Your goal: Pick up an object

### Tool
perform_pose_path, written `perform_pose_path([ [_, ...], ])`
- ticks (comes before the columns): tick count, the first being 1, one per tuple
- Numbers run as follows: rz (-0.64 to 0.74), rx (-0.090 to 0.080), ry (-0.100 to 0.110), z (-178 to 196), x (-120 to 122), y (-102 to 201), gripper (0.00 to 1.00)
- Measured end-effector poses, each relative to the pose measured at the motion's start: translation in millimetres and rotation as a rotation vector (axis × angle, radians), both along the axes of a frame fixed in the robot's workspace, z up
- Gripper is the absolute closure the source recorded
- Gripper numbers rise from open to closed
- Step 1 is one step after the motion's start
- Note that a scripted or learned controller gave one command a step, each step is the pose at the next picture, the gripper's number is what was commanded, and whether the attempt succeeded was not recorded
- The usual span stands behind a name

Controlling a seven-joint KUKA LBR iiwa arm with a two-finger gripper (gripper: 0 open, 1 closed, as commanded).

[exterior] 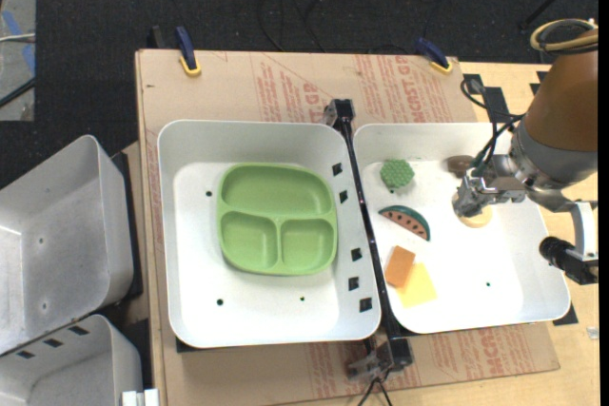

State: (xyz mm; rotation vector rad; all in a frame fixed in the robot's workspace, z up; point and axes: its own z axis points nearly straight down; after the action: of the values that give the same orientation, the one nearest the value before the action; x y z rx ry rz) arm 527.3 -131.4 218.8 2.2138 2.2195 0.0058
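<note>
- Here the gripper (472, 202) is being held low in the right bin (533, 299), directly over a pale round piece (475, 218) peeking out on its near side.
- Whether anything is being pinched cannot be told.
- Open floor is being left to the near right; the watermelon slice (406, 222) is lying just left.

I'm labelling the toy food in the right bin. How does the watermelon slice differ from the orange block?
The watermelon slice is a thin curved wedge, red with a green rind and dark seeds; the orange block is a plain, squarish chunk of one colour. The slice lies alone on the white floor, while the block touches a yellow piece. The slice lies farther up the bin than the block. Both lie flat in the right bin, apart from the gripper.
</note>
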Motion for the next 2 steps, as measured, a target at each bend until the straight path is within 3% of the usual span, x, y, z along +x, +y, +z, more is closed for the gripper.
perform_pose_path([
  [1, 0.000, 0.001, 0.006, -0.6, 0.5, 0.1, 1.00],
  [2, 0.006, 0.004, 0.007, 11.0, -4.5, 58.4, 1.00],
])
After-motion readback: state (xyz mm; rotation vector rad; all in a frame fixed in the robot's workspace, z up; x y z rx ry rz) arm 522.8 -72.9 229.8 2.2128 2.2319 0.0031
